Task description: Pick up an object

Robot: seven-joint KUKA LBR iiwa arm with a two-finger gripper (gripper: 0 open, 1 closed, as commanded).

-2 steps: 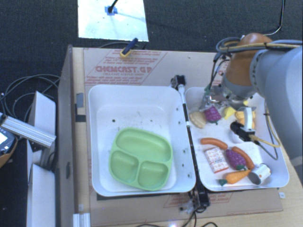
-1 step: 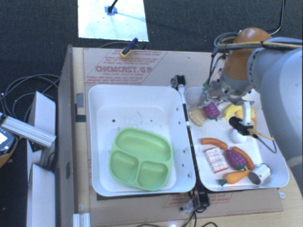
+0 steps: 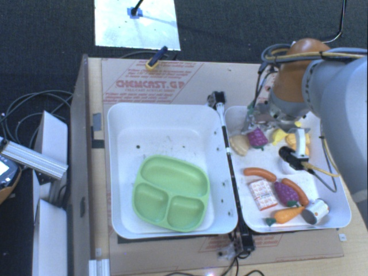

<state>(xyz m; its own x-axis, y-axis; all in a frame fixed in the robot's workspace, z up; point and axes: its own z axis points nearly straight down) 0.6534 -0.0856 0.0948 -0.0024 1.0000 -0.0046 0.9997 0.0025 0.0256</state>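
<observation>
Purple toy (image 3: 257,137) lies just beneath gripper (image 3: 253,126); right bin (image 3: 339,203).

Two bins stood side by side on a board (image 3: 172,85). The left bin (image 3: 123,154) held a divided plate (image 3: 171,192) toward its near edge. The right bin (image 3: 339,209) held toy foods (a sausage (image 3: 260,173), a carrot (image 3: 286,214), a cup (image 3: 316,210) at the near right corner).

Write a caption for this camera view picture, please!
Robot arm reaches over the right bin of toy food; green tray lies in the left.
</observation>
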